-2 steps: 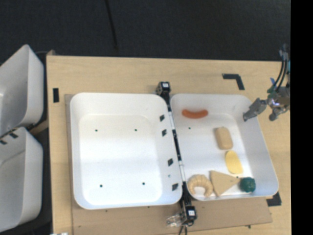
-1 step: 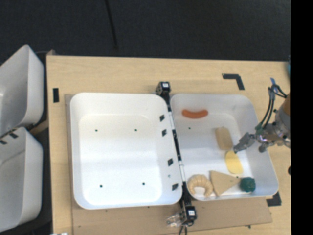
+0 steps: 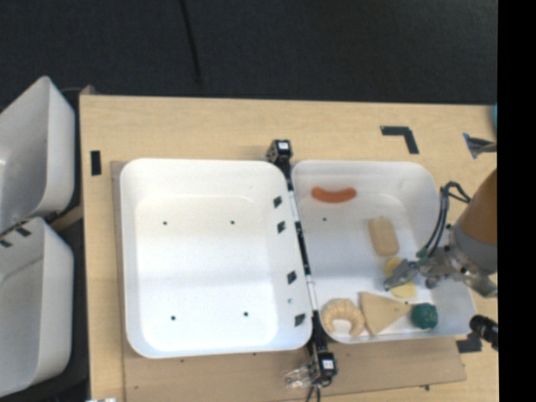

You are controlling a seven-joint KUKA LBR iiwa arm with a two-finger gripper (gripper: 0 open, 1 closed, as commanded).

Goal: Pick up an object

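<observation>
The desk (image 3: pixel 209 128) carries two shallow white bins side by side, so that things can be taken from one with the other beside it. The left bin (image 3: pixel 134 249) takes up the desk's middle; the right bin (image 3: pixel 368 174) lies toward the desk's right edge and holds all the loose things, clustered mostly along its near wall.

The arm (image 3: pixel 481 220) reaches in over the right bin's right wall, low and slanted, which puts the hand (image 3: pixel 404 277) down among the near-side items. It sits just above or against a small yellow piece (image 3: pixel 403 291); whether the hand is spread or pressed together I cannot tell, and nothing is plainly pinched in it. My judgement is that the yellow piece is the thing being tried for, and that the grasp is not yet made.

Just beside it, toward the bin's near right corner, lies a tan wedge (image 3: pixel 382 312), with a croissant-like roll (image 3: pixel 342 317) touching its left side and a green ball (image 3: pixel 425 315) at its right. A tan block (image 3: pixel 383 236) rests mid-bin, well apart from an orange sausage (image 3: pixel 334 194) near the far wall. The crowding near the wedge could make a clean pinch awkward.
</observation>
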